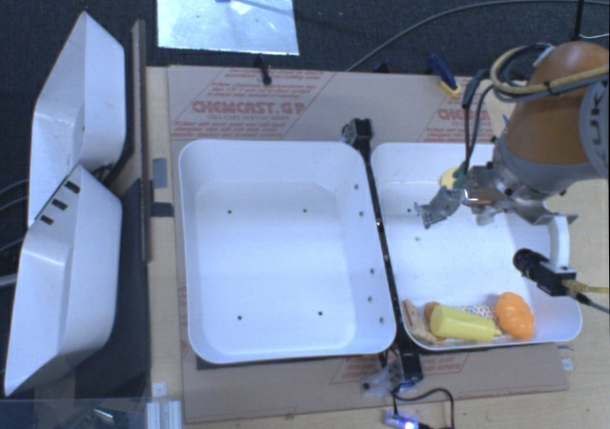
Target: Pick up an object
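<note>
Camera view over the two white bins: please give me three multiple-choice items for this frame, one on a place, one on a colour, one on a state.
1. Where do the loose objects lie?
A. In the near part of the right shallow white bin
B. In the middle of the left bin
C. On the cardboard sheet behind the bins

2. What colour is the round fruit-like object at the right end of that cluster?
A. Blue
B. Orange
C. Black

3. Where is the arm's two-finger gripper?
A. Over the left bin
B. Off the bench
C. Over the right bin, apart from the cluster

Key: 1 A, the yellow elongated object and its neighbours sit along the near wall of the right shallow white bin. 2 B, the round fruit-like object is orange. 3 C, the two-finger gripper is over that bin's far half, away from the objects.
</note>
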Controlling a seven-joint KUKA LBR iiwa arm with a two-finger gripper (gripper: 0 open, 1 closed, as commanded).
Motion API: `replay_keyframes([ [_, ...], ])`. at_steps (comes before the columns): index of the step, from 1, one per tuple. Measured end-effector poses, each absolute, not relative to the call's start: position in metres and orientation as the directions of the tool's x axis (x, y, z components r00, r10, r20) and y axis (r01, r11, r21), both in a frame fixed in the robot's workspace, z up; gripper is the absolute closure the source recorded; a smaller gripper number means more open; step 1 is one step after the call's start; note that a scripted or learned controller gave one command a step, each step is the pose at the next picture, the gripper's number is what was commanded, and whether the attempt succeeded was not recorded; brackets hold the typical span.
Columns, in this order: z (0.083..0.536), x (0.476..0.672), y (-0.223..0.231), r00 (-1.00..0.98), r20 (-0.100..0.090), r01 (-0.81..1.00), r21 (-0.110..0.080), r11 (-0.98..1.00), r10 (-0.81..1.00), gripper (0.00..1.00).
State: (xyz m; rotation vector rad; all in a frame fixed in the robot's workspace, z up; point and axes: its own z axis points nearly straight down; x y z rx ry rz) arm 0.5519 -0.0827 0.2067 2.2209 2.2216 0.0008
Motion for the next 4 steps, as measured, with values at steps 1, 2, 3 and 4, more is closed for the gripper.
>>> replay_keyframes([
  [1, 0.158, 0.513, -0.160, 0.007, -0.001, 1.000, -0.003, -0.007, 1.000, 0.00],
  [2, 0.185, 0.524, -0.066, -0.009, 0.002, 1.000, 0.003, 0.009, 1.000, 0.00],
  [3, 0.160, 0.508, -0.118, 0.004, 0.000, 1.000, -0.001, -0.004, 1.000, 0.00],
  [4, 0.185, 0.509, -0.050, -0.006, 0.001, 1.000, 0.003, 0.006, 1.000, 0.00],
])
